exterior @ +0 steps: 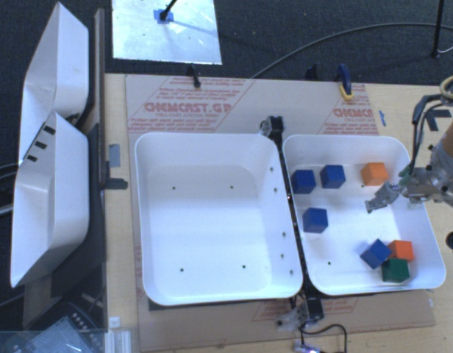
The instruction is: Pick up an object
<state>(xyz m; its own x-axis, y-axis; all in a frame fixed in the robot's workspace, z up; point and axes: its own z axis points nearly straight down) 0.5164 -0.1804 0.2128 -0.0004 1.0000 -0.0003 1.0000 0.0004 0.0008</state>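
The right bin (425,230) holds several small cubes. Two blue cubes (303,181) (332,176) and an orange cube (373,173) sit along its far side. Another blue cube (315,219) lies near the middle-left. At the near right, a blue cube (375,254), an orange cube (401,250) and a green cube (395,271) are clustered together. My gripper (379,199) reaches in from the right and hangs over the right bin, just below the far orange cube and above the near cluster. I see no cube in it.
The left bin (149,197) stands beside the right one, their walls meeting at a central divider (289,212). White trays (54,160) lean at the far left of the bench. A cable and clamps (346,87) lie beyond the bins.
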